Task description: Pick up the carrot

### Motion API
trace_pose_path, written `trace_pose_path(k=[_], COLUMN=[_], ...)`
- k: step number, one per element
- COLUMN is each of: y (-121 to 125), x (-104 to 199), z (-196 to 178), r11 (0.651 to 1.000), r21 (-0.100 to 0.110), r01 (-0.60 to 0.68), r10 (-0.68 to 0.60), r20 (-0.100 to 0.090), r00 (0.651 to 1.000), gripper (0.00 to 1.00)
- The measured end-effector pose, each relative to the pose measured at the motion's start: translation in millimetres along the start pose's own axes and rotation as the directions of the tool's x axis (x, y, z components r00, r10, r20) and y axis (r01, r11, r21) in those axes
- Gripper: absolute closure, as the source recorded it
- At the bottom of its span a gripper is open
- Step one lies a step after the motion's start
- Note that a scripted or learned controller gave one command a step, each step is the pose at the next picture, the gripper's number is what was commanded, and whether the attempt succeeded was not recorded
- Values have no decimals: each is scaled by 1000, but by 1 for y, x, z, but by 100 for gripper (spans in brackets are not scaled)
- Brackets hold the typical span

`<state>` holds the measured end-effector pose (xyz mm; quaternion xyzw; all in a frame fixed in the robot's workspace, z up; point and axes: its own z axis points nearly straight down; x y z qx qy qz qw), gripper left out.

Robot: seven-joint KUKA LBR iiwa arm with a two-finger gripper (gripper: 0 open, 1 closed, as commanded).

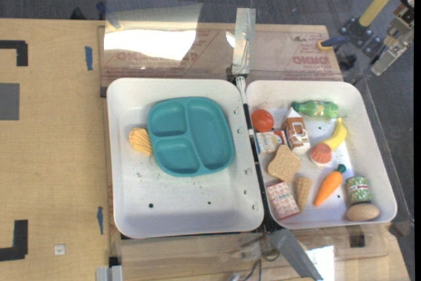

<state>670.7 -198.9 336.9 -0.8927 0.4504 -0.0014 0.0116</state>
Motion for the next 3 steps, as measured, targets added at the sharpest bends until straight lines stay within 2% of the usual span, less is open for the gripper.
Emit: trace_pose_path(k=[1, 2, 3], y=[-2, 8, 49], x=[-1, 5, -19], z=[-11, -6, 38], r11=[1000, 999, 996], r21=[7, -17, -20], r01=[-3, 42, 92], r10=[3, -42, -92], r20=[1, -6, -2], r00=[1000, 999, 996], gripper=[100, 100, 100])
